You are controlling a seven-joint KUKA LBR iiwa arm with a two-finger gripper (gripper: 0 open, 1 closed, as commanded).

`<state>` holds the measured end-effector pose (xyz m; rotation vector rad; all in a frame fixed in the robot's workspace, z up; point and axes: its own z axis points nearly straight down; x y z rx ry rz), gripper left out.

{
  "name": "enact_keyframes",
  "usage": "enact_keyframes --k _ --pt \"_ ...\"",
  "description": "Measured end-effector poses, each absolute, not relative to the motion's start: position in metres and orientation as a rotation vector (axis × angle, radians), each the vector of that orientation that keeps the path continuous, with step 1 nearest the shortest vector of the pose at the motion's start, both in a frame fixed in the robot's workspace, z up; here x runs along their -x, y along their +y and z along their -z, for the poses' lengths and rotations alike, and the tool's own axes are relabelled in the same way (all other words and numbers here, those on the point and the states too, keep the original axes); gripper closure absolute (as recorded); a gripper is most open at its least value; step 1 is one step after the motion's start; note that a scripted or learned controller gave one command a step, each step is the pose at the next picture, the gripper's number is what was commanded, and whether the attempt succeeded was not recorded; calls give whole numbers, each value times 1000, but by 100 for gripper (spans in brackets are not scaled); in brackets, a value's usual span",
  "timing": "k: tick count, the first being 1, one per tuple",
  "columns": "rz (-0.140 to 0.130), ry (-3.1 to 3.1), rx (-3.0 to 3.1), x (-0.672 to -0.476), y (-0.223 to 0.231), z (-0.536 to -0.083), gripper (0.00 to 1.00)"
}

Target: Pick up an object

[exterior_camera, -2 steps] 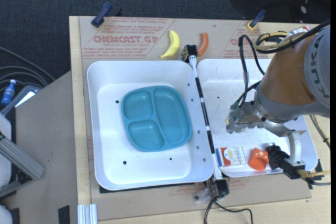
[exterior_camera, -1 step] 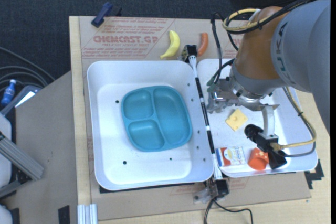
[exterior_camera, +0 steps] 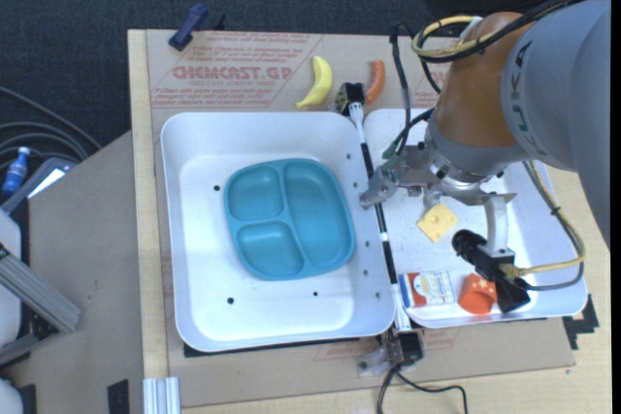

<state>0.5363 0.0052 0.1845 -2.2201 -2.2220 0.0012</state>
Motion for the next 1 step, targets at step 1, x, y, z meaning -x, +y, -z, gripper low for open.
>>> enact_keyframes --k 1 --pt "0 -2222 2223 -568 -67 -185 0"
